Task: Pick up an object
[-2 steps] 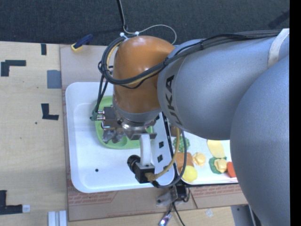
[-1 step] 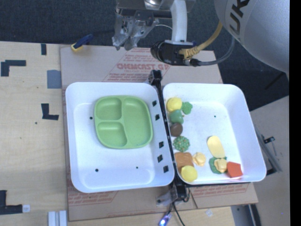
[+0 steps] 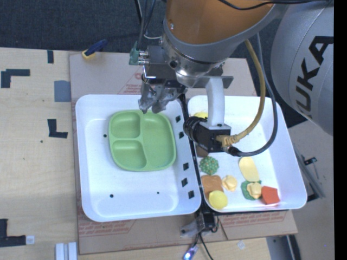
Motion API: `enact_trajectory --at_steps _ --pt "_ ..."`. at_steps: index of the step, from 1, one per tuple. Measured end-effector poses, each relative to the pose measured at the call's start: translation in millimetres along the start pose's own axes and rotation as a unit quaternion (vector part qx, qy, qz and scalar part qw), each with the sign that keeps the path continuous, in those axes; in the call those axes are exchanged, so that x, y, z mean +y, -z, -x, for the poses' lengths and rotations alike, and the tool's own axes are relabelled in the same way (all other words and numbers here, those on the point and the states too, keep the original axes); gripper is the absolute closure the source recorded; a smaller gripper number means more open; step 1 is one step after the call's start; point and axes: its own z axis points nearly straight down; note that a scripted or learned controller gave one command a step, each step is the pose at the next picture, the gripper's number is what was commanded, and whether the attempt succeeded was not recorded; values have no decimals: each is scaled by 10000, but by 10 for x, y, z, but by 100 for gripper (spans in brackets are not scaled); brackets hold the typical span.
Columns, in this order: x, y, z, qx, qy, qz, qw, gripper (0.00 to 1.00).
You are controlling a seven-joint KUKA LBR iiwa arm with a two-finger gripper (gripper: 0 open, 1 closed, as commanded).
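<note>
Arm: grey KUKA body with its orange band fills the upper right and reaches over the seam between the two bins.
Left bin (image 3: pixel 92 161): shallow white tray; its floor is bare apart from the plate and a few dark dots.
Right bin (image 3: pixel 287 161): shallow white tray, touching the left bin along a marked divider; toy food lies along its near side.
Plate (image 3: pixel 143 141): pale green, three compartments, lying flat in the upper middle of the left bin.
Gripper (image 3: pixel 152 104): dark fingers point down over the far edge of the plate, just at its upper rim; how far apart the fingers stand cannot be told from this angle, and nothing is seen between them.
Hose: tan cable loops from the wrist down to a black fitting (image 3: pixel 206 134) over the right bin's left side.
Broccoli piece (image 3: pixel 209 164): green, beside the divider in the right bin.
Brown piece (image 3: pixel 211 183): just below the broccoli piece.
Yellow oval (image 3: pixel 249 168): near the middle of the right bin.
Yellow round piece (image 3: pixel 218 200): at the near edge.
Orange block (image 3: pixel 270 194): near right corner, beside a small green and yellow piece (image 3: pixel 251 190).
</note>
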Motion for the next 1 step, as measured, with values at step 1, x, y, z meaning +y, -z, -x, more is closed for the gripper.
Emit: enact_trajectory --at_steps 1 --pt "34 -14 927 2 -52 31 10000 100"
